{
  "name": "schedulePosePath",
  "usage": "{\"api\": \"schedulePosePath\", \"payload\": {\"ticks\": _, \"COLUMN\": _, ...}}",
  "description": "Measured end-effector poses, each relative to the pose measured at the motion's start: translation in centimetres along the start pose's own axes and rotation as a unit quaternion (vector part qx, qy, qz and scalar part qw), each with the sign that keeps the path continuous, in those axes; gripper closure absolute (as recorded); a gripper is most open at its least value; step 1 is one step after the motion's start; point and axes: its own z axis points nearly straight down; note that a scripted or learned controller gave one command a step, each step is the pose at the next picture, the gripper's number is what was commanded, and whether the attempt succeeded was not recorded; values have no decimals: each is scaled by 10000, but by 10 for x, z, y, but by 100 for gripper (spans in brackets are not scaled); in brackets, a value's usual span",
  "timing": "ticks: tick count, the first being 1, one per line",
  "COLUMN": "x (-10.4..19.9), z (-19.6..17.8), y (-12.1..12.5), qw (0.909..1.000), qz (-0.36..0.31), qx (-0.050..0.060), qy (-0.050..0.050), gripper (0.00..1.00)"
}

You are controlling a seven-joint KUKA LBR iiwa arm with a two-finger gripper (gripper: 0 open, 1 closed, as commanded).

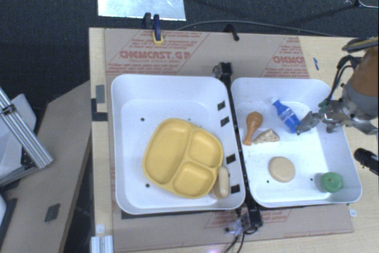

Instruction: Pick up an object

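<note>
Right now the end effector (309, 123) hovers over the right bin (343, 183); can't tell its state; blue bottle (286, 115) lies just left of it, drumstick (253, 125) and wedge (267, 136) nearby; off-centre descent could nudge the bottle away.

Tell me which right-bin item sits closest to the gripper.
The blue bottle, lying in the right bin just left of the gripper. The drumstick, wedge, tan disc and green piece lie farther off.
</note>
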Motion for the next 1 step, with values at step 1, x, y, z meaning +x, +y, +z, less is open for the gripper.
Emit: {"api": "schedulePosePath", "payload": {"ticks": 1, "x": -1, "z": 61, "y": -7, "qw": 10000, "qz": -1, "qx": 4, "qy": 2, "gripper": 0}}
